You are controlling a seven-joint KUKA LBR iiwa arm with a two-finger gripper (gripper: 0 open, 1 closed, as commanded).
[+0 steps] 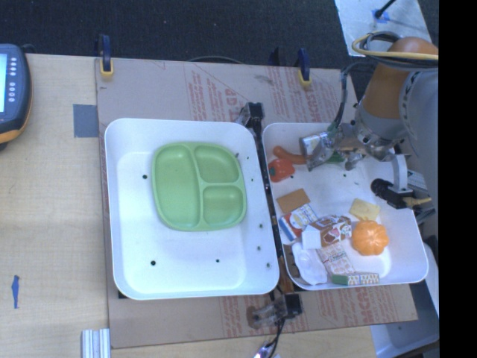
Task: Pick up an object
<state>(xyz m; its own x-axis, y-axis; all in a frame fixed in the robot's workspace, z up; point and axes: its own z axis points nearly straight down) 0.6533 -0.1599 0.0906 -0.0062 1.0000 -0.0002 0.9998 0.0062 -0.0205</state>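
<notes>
White left bin [127, 274] holding green divided plate [199, 186], right bin [414, 263] with orange [370, 239], packets [333, 246], hand [319, 152] state unclear

Green divided plate [199, 186] in left bin [127, 274]; teach pendant [13, 88] far left.

Bright, even overhead light; soft shadows, slightly blurry overall.

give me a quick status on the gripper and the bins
Gripper low at the back of the right bin, beside the carrot. Nothing seen in its grasp. Orange and snack packets lie nearer. Green plate in left bin.
</notes>
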